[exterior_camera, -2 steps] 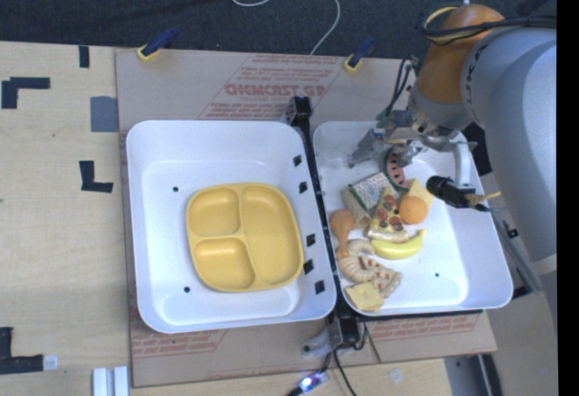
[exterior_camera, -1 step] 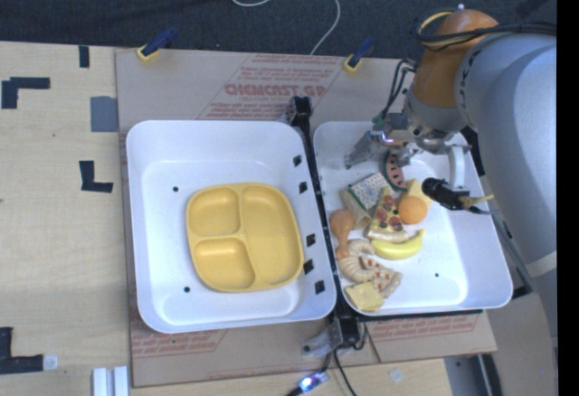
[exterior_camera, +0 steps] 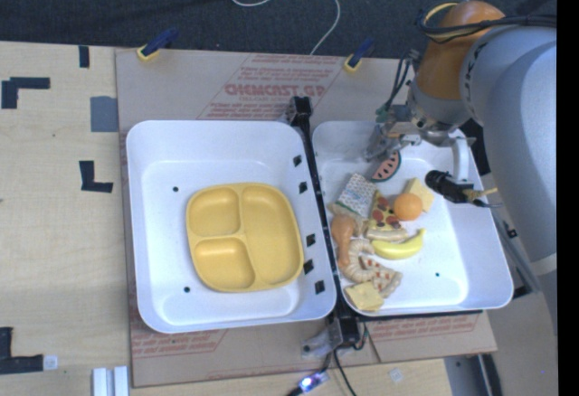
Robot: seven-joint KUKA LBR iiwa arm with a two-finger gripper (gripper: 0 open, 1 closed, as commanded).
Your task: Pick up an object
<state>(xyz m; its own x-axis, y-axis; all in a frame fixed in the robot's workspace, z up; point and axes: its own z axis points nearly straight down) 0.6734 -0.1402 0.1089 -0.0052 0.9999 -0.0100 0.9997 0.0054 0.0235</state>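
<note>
Over the far end of the right-hand shallow white bin (exterior_camera: 470, 290), the grey arm with its orange band (exterior_camera: 452, 51) had the gripper (exterior_camera: 387, 143) lowered close to the bin floor. It sat right above a small toy watermelon slice, red with a green rind (exterior_camera: 388, 169). From my fixed overhead view I could not tell whether the gripper was released or clenched (the wrist blocked the angle I needed). Nothing showed plainly held in it, so I judged the pick as not yet made. The slice lay on the bin floor, a little apart from the other toy food. I took that as the reason the program aimed there: room on either side and no neighbours to snag.

The other pieces were heaped toward the bin's middle and near end. Among them were a round orange toy fruit (exterior_camera: 408, 206), a yellow toy banana (exterior_camera: 399, 247) just below it, a pale checked packet (exterior_camera: 355, 195), and a wedge of pale yellow toy cheese (exterior_camera: 365, 297) nearest the camera. Several of them were touching, so a grasp into that pile would likely have nudged two things at once.

The left-hand white bin (exterior_camera: 154, 204) held a yellow plastic tray with three compartments (exterior_camera: 242, 236), lying flat. Both bins sat side by side on a cardboard sheet (exterior_camera: 262, 87) on the pale wooden desk (exterior_camera: 54, 204).
</note>
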